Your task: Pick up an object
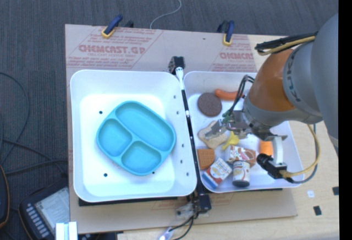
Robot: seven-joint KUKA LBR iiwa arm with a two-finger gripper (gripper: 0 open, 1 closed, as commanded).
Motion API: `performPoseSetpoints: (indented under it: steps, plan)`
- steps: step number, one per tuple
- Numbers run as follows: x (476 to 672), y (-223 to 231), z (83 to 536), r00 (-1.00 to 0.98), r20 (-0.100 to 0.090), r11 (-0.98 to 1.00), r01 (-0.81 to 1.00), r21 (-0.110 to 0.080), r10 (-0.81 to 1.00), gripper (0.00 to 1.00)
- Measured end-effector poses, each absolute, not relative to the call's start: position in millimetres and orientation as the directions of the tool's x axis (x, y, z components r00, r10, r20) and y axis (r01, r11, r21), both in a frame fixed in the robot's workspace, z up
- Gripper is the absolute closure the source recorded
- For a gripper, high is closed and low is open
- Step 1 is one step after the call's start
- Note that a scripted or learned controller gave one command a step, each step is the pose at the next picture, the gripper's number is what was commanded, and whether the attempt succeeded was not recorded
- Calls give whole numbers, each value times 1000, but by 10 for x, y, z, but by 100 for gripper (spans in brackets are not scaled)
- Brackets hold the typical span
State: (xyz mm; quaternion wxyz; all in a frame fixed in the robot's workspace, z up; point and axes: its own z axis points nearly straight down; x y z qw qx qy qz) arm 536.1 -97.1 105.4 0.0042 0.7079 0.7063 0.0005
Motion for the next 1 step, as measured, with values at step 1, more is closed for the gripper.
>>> performPoseSetpoints:
  steps: [1]
  plan:
    - [5381,-988,1173,4,-9,-4,1000,15,1000,100]
